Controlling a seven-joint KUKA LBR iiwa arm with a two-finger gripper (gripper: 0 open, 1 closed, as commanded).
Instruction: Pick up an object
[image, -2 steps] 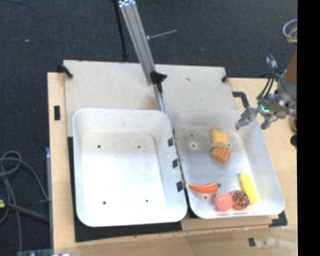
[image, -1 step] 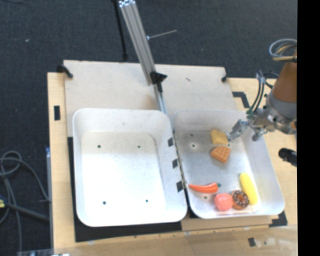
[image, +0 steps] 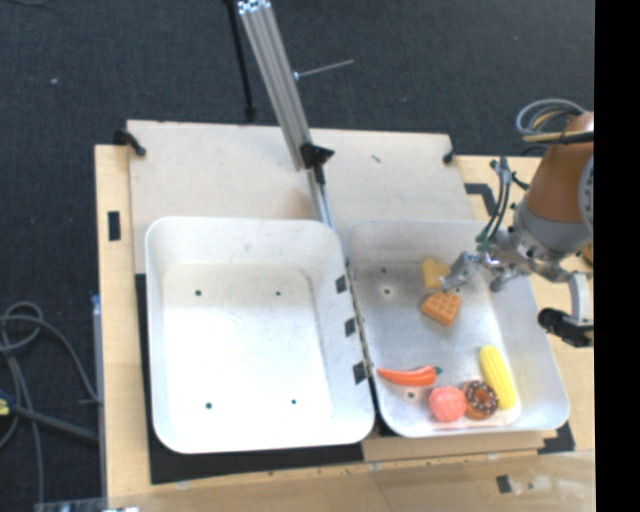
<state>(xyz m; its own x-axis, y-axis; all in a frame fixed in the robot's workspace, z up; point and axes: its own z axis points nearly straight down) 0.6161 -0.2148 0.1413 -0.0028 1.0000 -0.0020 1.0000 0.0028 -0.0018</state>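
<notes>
The right bin (image: 400, 245) holds several toy foods. A yellow block (image: 432, 271) lies near its middle, with an orange waffle-like piece (image: 440, 307) just below it. Along the front lie an orange carrot with a green tip (image: 407, 376), a pink ball (image: 447, 403), a brown ring-shaped piece (image: 481, 399) and a yellow corn cob (image: 497, 376). My gripper (image: 462, 274) reaches in from the right and hangs just right of the yellow block, above the waffle piece. Nothing shows between its fingers.
The left bin (image: 160, 240) sits beside the right one on the bench. A slanted metal pole (image: 285, 90) rises behind the bins, ending at a black clamp (image: 316, 157). Cables (image: 30, 340) lie on the floor at the left.
</notes>
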